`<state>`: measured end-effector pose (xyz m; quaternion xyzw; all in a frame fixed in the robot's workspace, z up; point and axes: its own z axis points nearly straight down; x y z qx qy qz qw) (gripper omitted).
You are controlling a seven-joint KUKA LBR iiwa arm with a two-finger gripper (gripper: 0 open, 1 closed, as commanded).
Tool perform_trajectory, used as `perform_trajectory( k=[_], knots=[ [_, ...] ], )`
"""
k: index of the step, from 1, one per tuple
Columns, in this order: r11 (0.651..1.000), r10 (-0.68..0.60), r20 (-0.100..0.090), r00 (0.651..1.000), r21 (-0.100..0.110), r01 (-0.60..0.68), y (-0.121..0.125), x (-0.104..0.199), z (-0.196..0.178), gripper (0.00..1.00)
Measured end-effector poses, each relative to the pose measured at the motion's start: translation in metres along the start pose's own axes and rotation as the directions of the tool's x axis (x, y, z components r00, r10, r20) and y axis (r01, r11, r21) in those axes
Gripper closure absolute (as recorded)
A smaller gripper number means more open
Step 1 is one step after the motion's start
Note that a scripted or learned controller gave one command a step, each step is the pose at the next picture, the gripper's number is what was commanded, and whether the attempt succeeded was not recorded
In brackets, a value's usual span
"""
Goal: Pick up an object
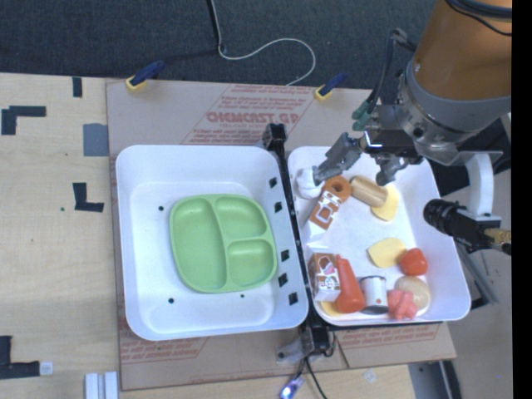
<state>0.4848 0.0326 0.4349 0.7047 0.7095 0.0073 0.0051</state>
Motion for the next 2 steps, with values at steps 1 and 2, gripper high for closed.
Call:
perform_trajectory(
  k=[1,2],
  knots=[
    [1.0,0.005,0.005,1.0,0.019,-0.005,-0.001,-0.002,-0.001,1.0],
    [1.0,0.003,0.003,1.0,0.017,-0.003,0.0,0.029,-0.019,1.0]
  ],
)
